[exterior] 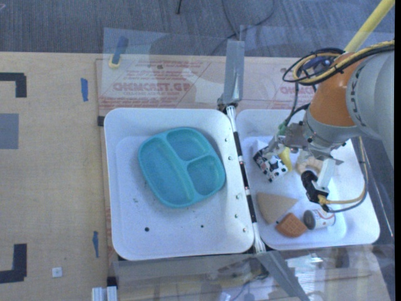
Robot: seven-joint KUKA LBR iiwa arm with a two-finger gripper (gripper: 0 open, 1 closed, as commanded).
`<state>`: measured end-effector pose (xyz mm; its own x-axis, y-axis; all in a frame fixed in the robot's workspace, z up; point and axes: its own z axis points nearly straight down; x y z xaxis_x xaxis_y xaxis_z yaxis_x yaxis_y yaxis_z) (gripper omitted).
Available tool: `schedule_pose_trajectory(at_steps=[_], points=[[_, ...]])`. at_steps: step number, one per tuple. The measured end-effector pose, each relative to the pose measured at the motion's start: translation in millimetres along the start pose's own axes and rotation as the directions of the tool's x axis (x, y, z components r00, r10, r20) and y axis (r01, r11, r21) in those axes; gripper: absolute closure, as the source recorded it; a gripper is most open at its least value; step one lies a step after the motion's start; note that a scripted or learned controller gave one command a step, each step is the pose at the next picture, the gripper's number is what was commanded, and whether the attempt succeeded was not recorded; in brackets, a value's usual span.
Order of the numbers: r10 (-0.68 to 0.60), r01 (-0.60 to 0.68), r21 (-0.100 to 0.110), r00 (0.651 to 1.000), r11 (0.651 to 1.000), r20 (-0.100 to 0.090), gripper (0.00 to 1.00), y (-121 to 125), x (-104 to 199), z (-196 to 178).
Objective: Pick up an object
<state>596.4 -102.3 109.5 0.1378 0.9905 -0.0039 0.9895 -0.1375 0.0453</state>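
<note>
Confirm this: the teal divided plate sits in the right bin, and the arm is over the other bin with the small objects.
Wrong bin. The camera view shows the teal divided plate in the left bin; the arm is over the right bin with the small objects.

The left bin [125,231] leaves open floor all around its teal divided plate [182,166], while the right bin [363,227] is crowded, with the arm [341,102] over its middle and a tan wedge [276,205], orange biscuit [291,225] and black-and-white toy [274,166] close together beneath.
</note>
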Motion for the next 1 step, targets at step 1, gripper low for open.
schedule_pose_trajectory(at_steps=[1], points=[[-0.042, 0.042, 0.001, 0.999, 0.999, -0.001, 0.00, 9.1, 2.6, 0.5]])
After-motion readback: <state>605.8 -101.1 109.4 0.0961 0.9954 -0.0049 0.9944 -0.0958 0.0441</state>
